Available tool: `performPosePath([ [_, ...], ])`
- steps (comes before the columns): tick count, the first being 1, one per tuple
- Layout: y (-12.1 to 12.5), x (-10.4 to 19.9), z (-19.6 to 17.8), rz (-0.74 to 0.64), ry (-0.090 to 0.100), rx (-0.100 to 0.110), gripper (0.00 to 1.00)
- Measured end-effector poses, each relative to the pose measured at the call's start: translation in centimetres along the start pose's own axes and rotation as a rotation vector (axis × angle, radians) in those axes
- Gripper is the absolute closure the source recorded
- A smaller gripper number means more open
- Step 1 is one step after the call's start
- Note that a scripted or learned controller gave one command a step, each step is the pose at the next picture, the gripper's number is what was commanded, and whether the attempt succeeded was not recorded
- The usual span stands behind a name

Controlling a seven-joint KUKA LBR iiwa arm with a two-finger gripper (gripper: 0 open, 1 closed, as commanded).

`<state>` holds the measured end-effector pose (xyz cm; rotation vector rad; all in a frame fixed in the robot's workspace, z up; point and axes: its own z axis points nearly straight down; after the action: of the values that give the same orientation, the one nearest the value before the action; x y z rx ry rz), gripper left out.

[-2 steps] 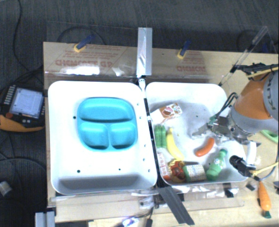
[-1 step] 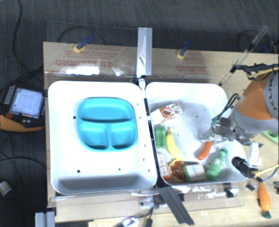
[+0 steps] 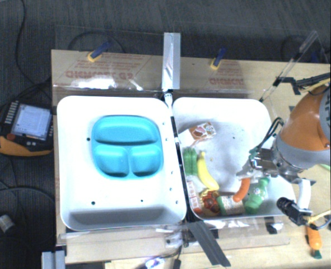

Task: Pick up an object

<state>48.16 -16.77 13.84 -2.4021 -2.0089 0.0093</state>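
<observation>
Two white bins are sitting side by side on my bench, and I am watching them from above. I am seeing the left bin [image 3: 70,167] carrying a blue three-compartment tray [image 3: 126,145], which is lying flat near its middle. I am seeing the right bin [image 3: 232,114] holding the clutter, all of it crowding toward the near left corner and the near wall. The arm [image 3: 305,133] is reaching in from the right, its orange band showing above the wrist, and the gripper [image 3: 259,170] is hanging low over the near right part of the right bin. I am not able to make out how the gripper is set from this angle. Just below it a green bottle-like item [image 3: 256,194] and an orange carrot [image 3: 241,189] are lying close together, the carrot tilting up toward the gripper. A yellow banana [image 3: 205,174] is lying beside a green vegetable [image 3: 190,162] along the bin's left wall, with a printed packet [image 3: 203,131] resting farther back. Another small carrot [image 3: 314,241] is lying outside the bins on the bench.
</observation>
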Motion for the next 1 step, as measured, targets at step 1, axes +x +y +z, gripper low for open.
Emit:
performPosePath([
  [1,0.04,-0.24,-3.01,0.0,-0.001,-0.001,1.0],
])
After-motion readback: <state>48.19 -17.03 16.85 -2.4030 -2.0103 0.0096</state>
